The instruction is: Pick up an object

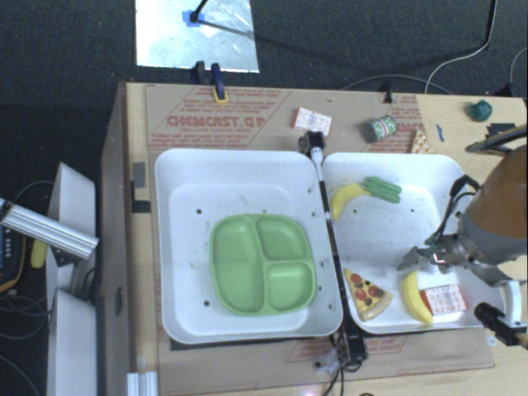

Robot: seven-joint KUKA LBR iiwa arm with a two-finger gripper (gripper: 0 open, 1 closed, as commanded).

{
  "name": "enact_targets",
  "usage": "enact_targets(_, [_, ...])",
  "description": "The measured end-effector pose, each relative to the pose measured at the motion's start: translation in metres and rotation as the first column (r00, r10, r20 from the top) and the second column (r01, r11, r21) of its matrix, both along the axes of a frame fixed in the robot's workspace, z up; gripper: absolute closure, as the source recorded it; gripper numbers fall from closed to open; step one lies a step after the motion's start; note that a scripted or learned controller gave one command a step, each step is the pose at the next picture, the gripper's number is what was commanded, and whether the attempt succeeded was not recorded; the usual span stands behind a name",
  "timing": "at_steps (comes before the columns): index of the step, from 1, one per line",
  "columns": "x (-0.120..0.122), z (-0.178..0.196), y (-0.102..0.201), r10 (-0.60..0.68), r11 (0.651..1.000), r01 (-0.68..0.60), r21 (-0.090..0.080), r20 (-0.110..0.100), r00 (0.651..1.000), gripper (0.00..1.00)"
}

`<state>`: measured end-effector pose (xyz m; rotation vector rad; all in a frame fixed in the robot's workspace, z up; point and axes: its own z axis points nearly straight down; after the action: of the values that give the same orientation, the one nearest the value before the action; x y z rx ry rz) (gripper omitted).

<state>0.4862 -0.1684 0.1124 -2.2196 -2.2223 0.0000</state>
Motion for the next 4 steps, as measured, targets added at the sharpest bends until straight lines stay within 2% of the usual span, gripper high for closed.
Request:
enact_targets(1, [0.001, -0.028, 0.020, 0.001, 1.000, -0.001, 0.000, 0.001, 1.000, 0.00])
enact_targets(2, [0.054, 0.115, -0.039, 0.002, 1.000, -0.002, -0.004, 0.007, 1.000, 0.00])
enact_targets(3, [0.048, 0.123, 0.019, 0.004, 1.000, -0.004, 0.000, 0.003, 1.000, 0.00])
enact_targets(4, [0.012, 0.022, -0.006, 0.000, 1.000, 0.000, -0.001, -0.001, 1.000, 0.00])
